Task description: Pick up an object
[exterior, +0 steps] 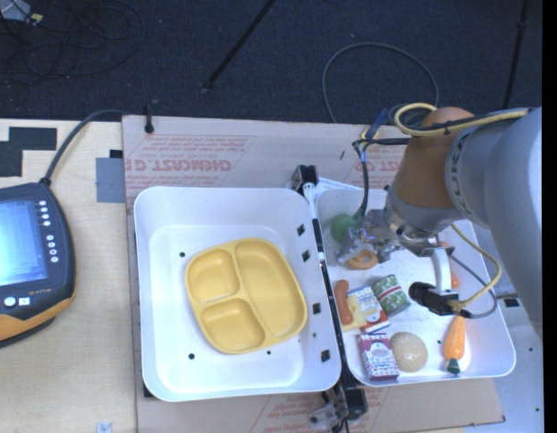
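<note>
Grey arm's gripper point(367, 242) hangs low over the green object point(342, 226) in the right bin point(504, 354), likely positioned to grasp; its grip state is unclear.

Arm point(499, 165): big grey rounded body w/ orange band point(427, 165) above wrist. Yellow, blue & black cables point(414, 115) loop over the band; another yellow cable runs down its side. Gripper point(369, 237): small, silver-grey metal parts.
</note>
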`<state>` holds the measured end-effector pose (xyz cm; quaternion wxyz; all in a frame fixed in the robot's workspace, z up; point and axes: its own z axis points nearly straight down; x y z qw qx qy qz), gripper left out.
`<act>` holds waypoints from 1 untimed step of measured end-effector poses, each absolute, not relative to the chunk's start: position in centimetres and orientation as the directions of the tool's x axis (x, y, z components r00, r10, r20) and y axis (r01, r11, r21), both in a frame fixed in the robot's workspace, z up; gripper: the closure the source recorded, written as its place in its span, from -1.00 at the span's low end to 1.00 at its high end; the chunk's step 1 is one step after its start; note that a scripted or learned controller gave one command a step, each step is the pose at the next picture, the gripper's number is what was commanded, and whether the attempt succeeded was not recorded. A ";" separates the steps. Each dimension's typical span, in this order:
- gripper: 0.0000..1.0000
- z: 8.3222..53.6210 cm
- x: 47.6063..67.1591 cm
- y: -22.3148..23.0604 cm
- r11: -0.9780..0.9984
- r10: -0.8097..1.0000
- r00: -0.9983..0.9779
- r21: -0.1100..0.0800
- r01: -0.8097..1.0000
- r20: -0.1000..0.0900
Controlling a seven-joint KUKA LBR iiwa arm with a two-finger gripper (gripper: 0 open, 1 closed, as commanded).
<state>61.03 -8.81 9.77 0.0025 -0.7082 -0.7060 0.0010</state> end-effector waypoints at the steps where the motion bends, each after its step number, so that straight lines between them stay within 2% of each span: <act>1: 1.00 19.2 57.8 -3.7 0.003 1.000 -0.003 0.001 1.000 0.002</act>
